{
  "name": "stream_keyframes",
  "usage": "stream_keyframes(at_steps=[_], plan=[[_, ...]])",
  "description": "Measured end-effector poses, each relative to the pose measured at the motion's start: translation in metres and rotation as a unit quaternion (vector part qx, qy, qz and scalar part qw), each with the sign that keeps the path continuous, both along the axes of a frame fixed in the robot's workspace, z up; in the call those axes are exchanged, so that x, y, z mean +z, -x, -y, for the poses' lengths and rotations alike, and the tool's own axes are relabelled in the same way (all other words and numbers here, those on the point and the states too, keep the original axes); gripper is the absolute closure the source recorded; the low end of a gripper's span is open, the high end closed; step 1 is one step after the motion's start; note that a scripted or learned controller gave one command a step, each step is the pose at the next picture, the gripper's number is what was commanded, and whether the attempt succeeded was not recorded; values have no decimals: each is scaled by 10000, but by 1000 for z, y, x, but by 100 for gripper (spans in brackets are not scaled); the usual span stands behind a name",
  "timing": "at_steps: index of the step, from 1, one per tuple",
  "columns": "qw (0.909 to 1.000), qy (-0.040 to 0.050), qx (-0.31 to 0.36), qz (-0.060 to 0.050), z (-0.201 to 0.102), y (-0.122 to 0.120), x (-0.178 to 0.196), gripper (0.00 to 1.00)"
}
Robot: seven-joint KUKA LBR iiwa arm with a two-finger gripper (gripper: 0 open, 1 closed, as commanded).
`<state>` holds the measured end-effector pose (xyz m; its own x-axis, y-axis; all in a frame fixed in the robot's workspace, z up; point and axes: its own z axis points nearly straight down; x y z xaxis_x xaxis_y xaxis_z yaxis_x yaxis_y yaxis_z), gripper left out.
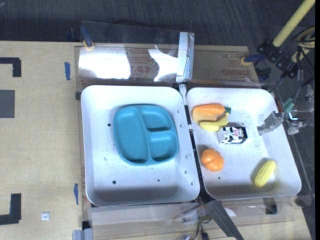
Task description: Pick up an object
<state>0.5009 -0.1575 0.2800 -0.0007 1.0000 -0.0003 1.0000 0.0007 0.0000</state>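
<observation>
Far left, on the tan bench (40,134): black corner marks (12,66) and short blue tape strips (67,70), with no lettering on any of them. Behind the bins, a sheet of clear, glaring plastic (130,59) over brown cardboard (235,66). Faint reddish print on that cardboard, too blurred to read. In the left bin (95,184), a blue divided plate (146,133) lying flat near the middle, one large compartment at left and two smaller ones at right, unmarked. In the right bin (240,189), just past the shared wall, an orange carrot (209,111) with a green tip, lying across. Touching it from below, a yellow banana-like piece (214,124). Lower down and apart from both, a small round orange fruit (212,159) near the bin's left wall. Right of the yellow piece and close beside it, a small black-and-white block (234,134) with a patchy pattern that may be print, not legible at this size. Farther right, toward the lower right corner, a yellow corn cob (264,172), tilted and well apart from the rest. At the bin's right rim, reaching in from the right, the gripper (269,125): a grey metal end low over the white floor, angled down and leftward, near the black-and-white block but apart from it and from every other object. Cannot tell whether spread or pressed together; too small and too cluttered by cables behind. Above it, at upper right, a yellow pole (297,14) slanting out of view.
</observation>
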Motion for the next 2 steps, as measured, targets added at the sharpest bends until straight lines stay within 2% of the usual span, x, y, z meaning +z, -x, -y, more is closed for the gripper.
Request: stream_keyframes(at_steps=[1, 2], plan=[[9988, -14, 497, -37, -13, -55, -94, 0], [9891, -1, 1475, 7, -49, -95, -129, 0]])
